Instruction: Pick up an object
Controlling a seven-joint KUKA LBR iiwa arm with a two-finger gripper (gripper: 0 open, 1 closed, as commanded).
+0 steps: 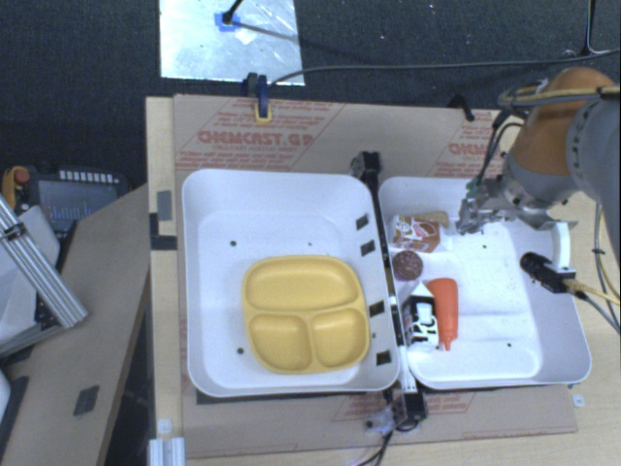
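Objects for picking: all lie in the right bin (558, 352), along its left wall; none is lifted.
Carrot (443, 311): an orange toy carrot, lying lengthwise near the bin's middle, just beside a black-and-white item (420, 320).
Round brown piece (408, 264): sits just above the black-and-white item, below a printed packet (418, 231) near the bin's upper left corner.
Left bin (209, 221): bears a yellow divided plate (305, 313); no part of the arm is over it.
Arm (558, 153): reaches in from the right, orange band uppermost, wrist bent down over the upper part of the right bin.
Gripper (472, 214): hangs just right of the printed packet, close to it; whether it touches the packet cannot be told from above.
Jaws: too small and dark against the wrist to say how they stand; nothing is seen between them.
Progress, as judged: early, an approach at most. No object is grasped or raised, so the grasp and the lift are both left to do.
Likeliest target, as judged: the printed packet, being nearest.
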